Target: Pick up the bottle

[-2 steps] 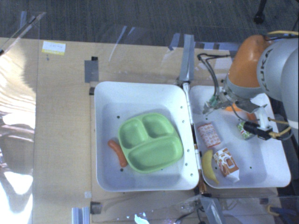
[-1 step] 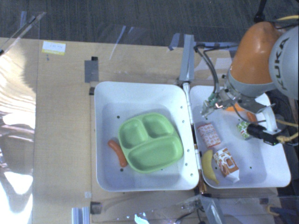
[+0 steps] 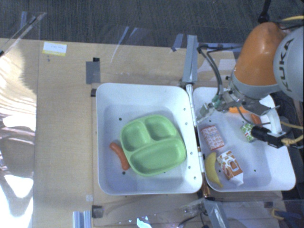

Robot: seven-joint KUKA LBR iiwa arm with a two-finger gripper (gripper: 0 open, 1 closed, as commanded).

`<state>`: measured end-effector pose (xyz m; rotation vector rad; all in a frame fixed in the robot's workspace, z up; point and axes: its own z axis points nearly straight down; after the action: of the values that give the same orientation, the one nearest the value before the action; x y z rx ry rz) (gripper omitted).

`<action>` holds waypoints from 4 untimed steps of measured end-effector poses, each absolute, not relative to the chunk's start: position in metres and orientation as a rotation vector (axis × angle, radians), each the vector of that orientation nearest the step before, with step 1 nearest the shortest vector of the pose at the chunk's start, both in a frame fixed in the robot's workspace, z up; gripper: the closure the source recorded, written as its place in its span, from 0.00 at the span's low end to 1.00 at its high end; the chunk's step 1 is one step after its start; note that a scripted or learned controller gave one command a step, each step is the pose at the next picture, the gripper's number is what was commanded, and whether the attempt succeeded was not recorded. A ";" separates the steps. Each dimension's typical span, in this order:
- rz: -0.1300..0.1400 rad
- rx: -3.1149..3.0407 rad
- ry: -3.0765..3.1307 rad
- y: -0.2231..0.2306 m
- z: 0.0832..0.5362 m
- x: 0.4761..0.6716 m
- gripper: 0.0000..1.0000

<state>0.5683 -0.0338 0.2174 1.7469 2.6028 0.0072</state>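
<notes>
My gripper (image 3: 210, 109) hangs over the back left part of the right bin (image 3: 280, 175), close to the wall between the two bins. The grey and orange arm above it hides much of that bin's back. A small green and white object (image 3: 247, 131), which may be the bottle, lies to the right of the gripper, near the arm's black cabling. It is apart from the gripper. I cannot make out anything held.
In the right bin lie a red-printed packet (image 3: 212, 137), a banana (image 3: 211, 168), an orange and white carton (image 3: 230, 167) and an orange piece (image 3: 236, 110) partly under the arm. The left bin (image 3: 107, 127) holds a green divided plate (image 3: 153, 144) and a sausage (image 3: 119, 156).
</notes>
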 end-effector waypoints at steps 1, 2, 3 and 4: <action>0.004 1.338 2.834 -0.101 0.092 0.637 0.00; 0.005 1.356 2.822 -0.121 0.088 0.592 0.00; 0.012 1.348 2.813 -0.120 0.101 0.597 1.00; 0.003 1.365 2.817 -0.147 0.232 0.518 1.00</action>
<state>0.5175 -0.1469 0.2319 1.3654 2.8171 0.0035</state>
